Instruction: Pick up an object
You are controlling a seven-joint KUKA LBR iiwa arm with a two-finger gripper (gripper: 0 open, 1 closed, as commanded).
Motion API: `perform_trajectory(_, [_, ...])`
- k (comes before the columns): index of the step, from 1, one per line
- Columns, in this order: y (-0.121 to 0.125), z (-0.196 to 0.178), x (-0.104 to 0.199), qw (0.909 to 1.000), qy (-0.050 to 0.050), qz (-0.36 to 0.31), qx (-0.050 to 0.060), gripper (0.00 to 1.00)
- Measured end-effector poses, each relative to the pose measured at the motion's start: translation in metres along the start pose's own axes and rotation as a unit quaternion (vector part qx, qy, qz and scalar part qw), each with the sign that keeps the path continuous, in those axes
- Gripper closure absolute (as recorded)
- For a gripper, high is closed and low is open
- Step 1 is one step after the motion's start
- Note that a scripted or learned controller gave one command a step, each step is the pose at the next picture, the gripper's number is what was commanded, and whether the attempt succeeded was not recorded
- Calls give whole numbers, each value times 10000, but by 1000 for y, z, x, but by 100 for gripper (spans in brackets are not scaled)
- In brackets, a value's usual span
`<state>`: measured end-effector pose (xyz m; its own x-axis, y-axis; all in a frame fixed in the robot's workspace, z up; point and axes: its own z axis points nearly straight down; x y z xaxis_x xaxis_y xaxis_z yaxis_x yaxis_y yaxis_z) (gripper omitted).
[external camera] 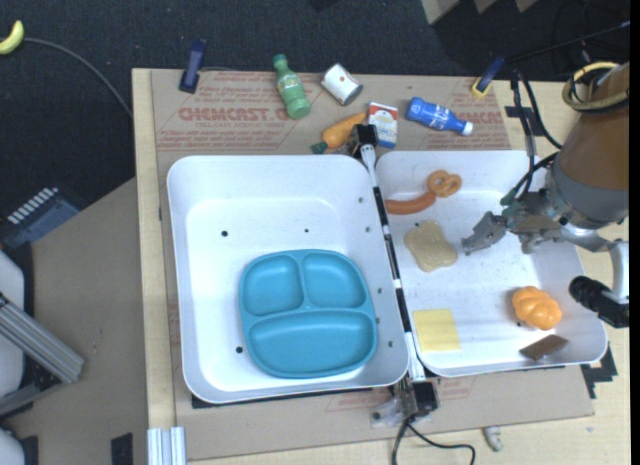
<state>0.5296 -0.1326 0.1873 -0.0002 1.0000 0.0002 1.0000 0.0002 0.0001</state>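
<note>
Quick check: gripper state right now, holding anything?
Gripper: over the right bin, beside the beige cookie-like piece; nothing visibly held; open or closed cannot be told.

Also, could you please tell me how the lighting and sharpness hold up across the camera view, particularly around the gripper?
In the camera view, light is even and soft: the blue tray throws only a faint shadow, and the left white bin shows a mild sheen without blown glare. The gripper looks slightly smeared above the right bin, so its fingers are hard to read. The dark floor at the top is dim and low in detail.
</note>
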Motion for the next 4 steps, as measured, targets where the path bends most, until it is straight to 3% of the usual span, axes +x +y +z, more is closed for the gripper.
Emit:
perform_trajectory(1, [-47, -8, -74, 10000, -5, 16, 9, 0])
perform_trajectory(2, [-43, 103, -79, 10000, -1, 0, -1, 0])
perform_trajectory(3, [-50, 103, -7, 10000, 12, -8, 6, 0])
perform_trajectory(4, [-3, 103, 31, 10000, 4, -13, -7, 0])
